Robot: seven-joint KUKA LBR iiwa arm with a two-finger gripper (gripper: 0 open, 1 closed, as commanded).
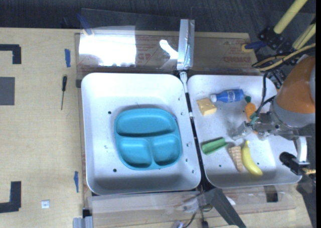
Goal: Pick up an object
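We noted tool [246,130] low in right bin [268,171], among scattered items; jaw state we could not tell, wrist blocked the view. Candidates to pick lay close by: banana [249,160] just beside tool, cone-shaped piece [235,156] touching banana, green vegetable [213,145] nearer divider, yellow block [205,106], blue bottle [228,96] and small orange item [249,107] toward far wall. Nothing visibly gripped. We judged descent aimed at gap near banana. Left bin [95,136] held blue divided tray [147,137], likely drop target.

Pincer [244,129] blurred; arm [301,96] edge-cropped.
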